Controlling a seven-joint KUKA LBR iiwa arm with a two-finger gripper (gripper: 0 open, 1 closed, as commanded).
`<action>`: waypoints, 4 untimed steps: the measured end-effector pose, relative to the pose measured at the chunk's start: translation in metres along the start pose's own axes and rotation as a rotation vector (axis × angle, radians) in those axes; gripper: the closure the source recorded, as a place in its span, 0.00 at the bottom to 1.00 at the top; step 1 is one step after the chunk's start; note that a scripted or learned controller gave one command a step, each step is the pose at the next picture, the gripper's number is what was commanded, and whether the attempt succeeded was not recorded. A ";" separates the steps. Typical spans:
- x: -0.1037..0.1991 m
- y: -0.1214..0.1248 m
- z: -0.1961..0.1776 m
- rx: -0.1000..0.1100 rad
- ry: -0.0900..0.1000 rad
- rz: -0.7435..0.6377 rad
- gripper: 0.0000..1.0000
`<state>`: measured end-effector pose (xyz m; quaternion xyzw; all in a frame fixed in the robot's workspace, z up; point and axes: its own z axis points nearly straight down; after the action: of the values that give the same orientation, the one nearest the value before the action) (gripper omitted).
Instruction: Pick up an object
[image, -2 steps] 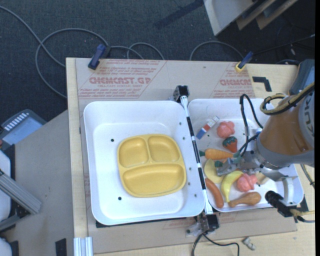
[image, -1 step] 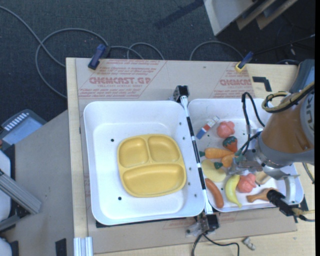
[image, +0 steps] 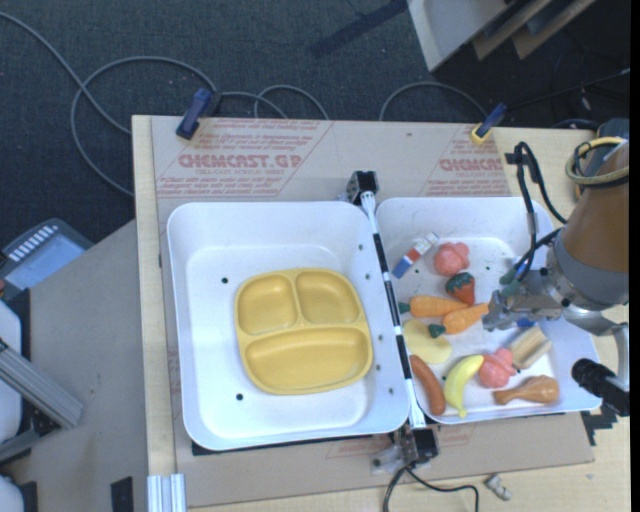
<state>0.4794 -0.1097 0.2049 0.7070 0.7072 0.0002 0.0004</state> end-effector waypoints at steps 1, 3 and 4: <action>0.000 0.000 0.000 0.000 0.000 0.000 0.00; -0.001 0.051 0.121 0.002 0.001 0.001 0.00; -0.001 0.051 0.111 0.000 0.000 0.002 1.00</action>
<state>0.5309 -0.1108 0.0940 0.7076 0.7066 0.0000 0.0003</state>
